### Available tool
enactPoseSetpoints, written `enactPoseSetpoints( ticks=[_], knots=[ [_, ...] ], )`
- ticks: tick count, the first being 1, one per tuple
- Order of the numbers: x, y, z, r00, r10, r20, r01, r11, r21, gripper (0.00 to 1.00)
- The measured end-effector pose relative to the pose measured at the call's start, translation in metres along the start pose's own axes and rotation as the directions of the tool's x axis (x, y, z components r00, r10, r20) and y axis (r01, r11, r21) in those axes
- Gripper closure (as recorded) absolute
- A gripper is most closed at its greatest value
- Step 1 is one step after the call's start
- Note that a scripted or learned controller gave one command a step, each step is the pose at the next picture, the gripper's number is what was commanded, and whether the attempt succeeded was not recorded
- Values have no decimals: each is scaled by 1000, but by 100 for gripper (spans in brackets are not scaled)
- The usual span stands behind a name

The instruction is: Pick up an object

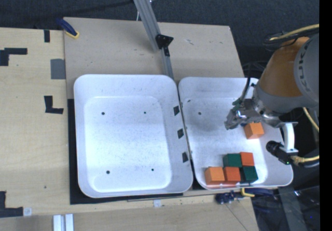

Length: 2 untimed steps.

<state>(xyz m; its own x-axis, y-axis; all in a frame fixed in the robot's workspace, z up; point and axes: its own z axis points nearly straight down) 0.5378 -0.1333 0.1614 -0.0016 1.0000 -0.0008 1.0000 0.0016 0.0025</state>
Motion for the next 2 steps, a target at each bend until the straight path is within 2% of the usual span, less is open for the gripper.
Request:
enactPoseSetpoints(
  ticks=[1,2],
  knots=[
    [0,-2,-63,1000,0,1,0,1000,-2,100],
    [0,-1,-97,1000,0,0,0,1000,0,100]
  ],
)
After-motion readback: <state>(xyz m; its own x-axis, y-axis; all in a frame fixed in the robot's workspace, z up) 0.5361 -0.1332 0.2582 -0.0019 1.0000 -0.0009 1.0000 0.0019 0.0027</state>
